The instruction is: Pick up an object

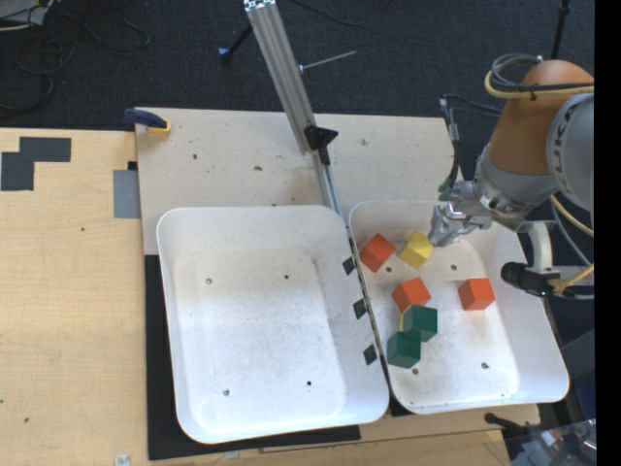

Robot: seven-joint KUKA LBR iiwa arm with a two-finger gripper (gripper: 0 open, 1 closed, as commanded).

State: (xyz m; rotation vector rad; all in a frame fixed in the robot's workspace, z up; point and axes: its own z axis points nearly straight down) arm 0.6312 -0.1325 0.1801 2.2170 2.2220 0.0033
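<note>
The right bin (pixel 505 377) holds several blocks. A yellow block (pixel 416 250) lies near its back, with an orange block (pixel 377 252) to its left. Another orange block (pixel 411 292) sits mid-bin above two green blocks (pixel 420 319) (pixel 404 349). A red-orange block (pixel 475 294) lies to the right. My gripper (pixel 444 229) hangs low at the bin's back, just right of and above the yellow block. I see nothing held in it.
The left bin (pixel 194 250) stands beside the right one, with black clips (pixel 361 308) along the shared wall. A slanted aluminium post (pixel 286 76) rises behind the bins. The arm's orange band (pixel 529 115) and cables fill the right side.
</note>
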